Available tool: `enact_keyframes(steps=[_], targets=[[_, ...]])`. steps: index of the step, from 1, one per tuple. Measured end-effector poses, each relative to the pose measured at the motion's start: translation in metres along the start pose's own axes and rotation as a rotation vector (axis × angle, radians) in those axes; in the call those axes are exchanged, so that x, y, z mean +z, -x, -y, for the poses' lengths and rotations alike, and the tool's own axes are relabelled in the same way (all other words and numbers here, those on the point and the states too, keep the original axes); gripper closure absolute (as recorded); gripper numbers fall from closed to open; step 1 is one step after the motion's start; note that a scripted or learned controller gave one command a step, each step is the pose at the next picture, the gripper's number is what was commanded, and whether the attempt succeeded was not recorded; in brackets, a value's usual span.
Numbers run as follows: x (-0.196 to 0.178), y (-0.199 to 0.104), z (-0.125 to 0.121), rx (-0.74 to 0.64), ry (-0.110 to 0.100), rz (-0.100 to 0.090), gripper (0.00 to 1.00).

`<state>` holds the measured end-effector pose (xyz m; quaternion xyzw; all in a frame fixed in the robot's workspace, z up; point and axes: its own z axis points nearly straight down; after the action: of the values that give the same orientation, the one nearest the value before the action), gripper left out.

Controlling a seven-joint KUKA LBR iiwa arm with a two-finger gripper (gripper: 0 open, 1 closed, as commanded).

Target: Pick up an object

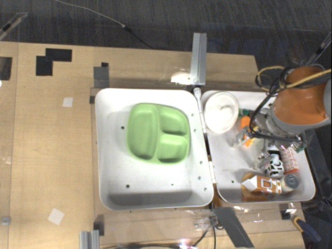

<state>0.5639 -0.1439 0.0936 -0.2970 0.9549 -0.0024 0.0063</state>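
Note:
My arm, with its orange band point(303, 97), reaches over the right bin point(228, 183) from the right. The gripper point(261, 139) hangs low over the bin's middle, among small items; its fingers are hidden by the wrist and clutter. A white bowl point(221, 111) stands at the bin's back left. An orange item point(244, 122) lies just left of the gripper. A black-and-white object point(275, 165), a bottle with a grey cap point(289, 173) and a brown packet point(262, 185) lie along the bin's front right.
The left bin point(111, 185) holds a green divided tray point(157, 132). A metal post point(198, 58) stands behind the seam between the bins. Cables point(270, 77) loop near the arm at the back right.

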Motion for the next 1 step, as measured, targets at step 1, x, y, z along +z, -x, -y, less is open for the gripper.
enact_keyframes(steps=[1], targets=[[0.0032,0.0629,-0.0037,0.078,-0.004,-0.001,0.0]])
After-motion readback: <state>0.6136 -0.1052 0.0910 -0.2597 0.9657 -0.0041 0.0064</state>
